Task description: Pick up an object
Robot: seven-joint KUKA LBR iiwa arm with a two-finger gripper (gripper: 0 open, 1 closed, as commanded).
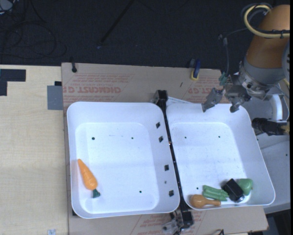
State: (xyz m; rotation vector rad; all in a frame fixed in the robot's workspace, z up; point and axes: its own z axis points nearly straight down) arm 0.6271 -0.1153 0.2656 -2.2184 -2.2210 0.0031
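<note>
The arm is at the approach step, with nothing picked yet: the gripper (pixel 224 101) hangs over the far right corner of the right bin (pixel 260 164), its two fingers spread apart with nothing between them. As I judge it, the next move calls for choosing one object, carrying the gripper across and over it, lining the fingers up across its narrow side, and coming down before closing. The closest candidates lie in a cluster at the near right corner of the right bin, well apart from the gripper: a green pod (pixel 215 193), a black block (pixel 233 189) leaning against or on a green piece (pixel 245 184), and an orange-tan pear shape (pixel 204 201) just beside the near wall. These sit touching or almost touching, and close to the sloping rim, so a grasp there would likely need care to keep the fingers from landing on two things at once or striking the wall. The left bin (pixel 75 126) holds a single carrot (pixel 87 176) with a small green tip, lying near the left wall towards the near side; it is alone and easier to close on, but it is farthest from the gripper. Both bins rest side by side on a cardboard sheet (pixel 122 84) on the counter (pixel 24 146).
</note>
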